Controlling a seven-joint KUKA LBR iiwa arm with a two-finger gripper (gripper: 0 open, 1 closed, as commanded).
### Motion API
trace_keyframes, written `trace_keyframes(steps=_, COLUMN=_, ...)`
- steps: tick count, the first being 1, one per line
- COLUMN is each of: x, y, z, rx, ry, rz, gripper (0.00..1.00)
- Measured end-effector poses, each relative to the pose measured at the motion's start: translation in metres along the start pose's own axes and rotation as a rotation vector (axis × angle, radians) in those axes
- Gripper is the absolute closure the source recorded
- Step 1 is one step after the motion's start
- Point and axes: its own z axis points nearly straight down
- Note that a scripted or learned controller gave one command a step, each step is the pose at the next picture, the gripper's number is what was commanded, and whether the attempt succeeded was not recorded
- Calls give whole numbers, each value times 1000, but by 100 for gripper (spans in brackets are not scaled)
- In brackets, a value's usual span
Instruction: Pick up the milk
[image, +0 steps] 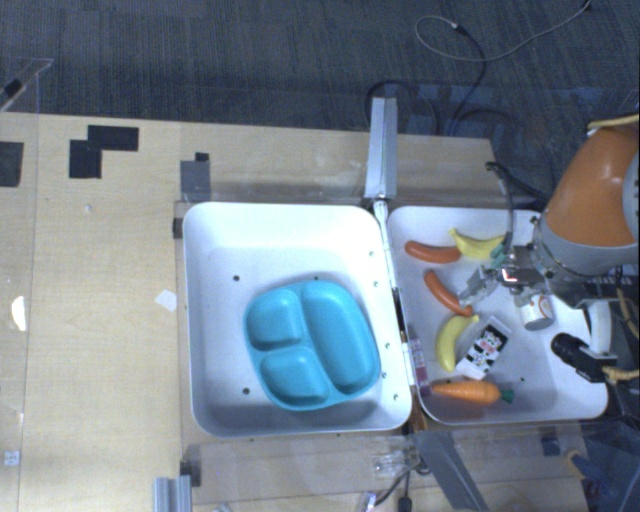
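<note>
- The small black-and-white cow-patterned milk carton (486, 346) lies in the right white bin (570, 400), between a yellow banana (452, 340) and an orange carrot (466, 392)
- The end effector (508, 276) hovers just beyond it; its opening cannot be told

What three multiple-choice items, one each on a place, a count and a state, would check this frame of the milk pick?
1. Where does the milk carton lie?
A. in the right bin
B. on the blue tray
C. on the bench outside the bins

2. How many bananas are in the right bin?
A. none
B. two
C. five

3. What is the state of the milk carton?
A. lifted clear of the bin
B. lying on the bin floor
C. standing on the blue tray

Answers: 1 A, it sits among the toy food in the right bin. 2 B, one banana near the top, another banana beside the carton. 3 B, it lies flat below the claw.
</note>
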Motion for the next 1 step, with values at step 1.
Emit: trace_keyframes(steps=1, x=2, y=-23, z=93, rx=-8, ry=-1, rz=-85, gripper=0)
